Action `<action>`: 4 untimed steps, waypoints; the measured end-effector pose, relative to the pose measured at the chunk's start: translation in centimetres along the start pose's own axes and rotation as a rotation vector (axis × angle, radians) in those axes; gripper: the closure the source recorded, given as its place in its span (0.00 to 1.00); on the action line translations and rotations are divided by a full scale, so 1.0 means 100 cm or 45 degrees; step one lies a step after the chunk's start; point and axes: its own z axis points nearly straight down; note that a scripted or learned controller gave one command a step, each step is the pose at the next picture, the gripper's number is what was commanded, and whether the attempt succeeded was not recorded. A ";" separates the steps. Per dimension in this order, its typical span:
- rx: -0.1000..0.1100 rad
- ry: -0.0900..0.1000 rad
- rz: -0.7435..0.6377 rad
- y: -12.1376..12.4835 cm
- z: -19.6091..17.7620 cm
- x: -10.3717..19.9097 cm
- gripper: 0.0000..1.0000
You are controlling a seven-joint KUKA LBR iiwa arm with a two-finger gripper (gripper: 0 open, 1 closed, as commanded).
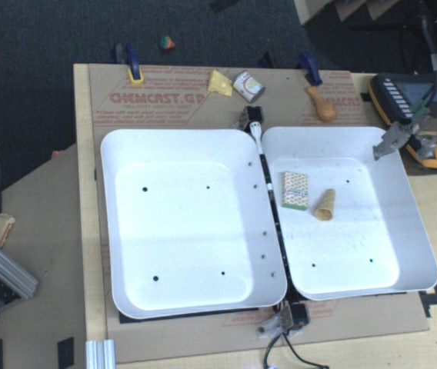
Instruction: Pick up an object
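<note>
Two objects lie in the right bin [403, 237]. One is a small patterned flat box [295, 190] near the bin's left wall. The other is a tan cone-shaped piece [325, 204] just to its right, apart from it. The left bin [126, 283] holds no objects. My gripper [388, 143] shows as a grey shape over the right bin's far right corner, well away from both objects and with nothing seen in it.
On the cardboard behind the bins lie a yellow wedge [220, 83], a small grey-white box [248, 87] and a wooden pear-shaped piece [323, 105]. Blue clamps [133, 61] hold the board's far edge. A yellow-and-black device [432, 148] sits at the right, close to the gripper.
</note>
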 end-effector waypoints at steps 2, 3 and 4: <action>0.002 0.002 -0.006 0.034 0.181 0.035 0.00; -0.005 -0.002 -0.004 0.062 0.178 0.060 0.00; 0.003 -0.003 0.003 -0.005 0.178 0.089 0.00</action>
